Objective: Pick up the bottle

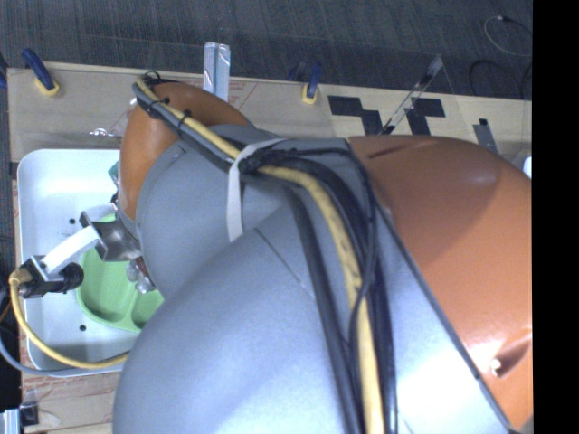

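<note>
A light green plastic thing [101, 289], possibly the bottle, lies in the left white bin [36, 174]. The arm covers its right side, so its full shape is hidden. My arm's grey body [271, 315] and orange band [149, 147] reach across from the right and stand over this bin. The metal wrist end [116, 238] sits right above the green thing, with a white bracket [68, 251] and a black fitting [41, 280] sticking out to the left.
A yellow cable [54, 355] loops over the left bin's front corner. Blue clamps [41, 72] [312, 81] and a metal post [217, 66] stand on the bench's far edge. Black markers [380, 111] lie at the back right.
</note>
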`<action>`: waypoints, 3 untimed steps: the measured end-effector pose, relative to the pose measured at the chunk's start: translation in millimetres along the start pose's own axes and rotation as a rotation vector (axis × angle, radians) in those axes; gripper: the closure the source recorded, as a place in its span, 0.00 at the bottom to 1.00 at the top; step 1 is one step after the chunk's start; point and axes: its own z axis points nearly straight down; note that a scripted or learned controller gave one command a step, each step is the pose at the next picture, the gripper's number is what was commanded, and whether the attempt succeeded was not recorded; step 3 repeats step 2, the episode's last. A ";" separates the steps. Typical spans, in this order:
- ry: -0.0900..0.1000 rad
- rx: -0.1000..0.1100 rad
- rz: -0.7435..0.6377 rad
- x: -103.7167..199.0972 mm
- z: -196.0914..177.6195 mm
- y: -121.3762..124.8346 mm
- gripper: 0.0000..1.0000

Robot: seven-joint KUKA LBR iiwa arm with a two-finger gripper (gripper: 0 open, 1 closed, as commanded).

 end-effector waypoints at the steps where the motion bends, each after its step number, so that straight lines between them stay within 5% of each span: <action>1: 0.006 -0.003 0.169 1.0 -73.7 -0.1 1.00; 3: 0.001 -0.001 0.169 0.3 -38.2 -0.4 1.00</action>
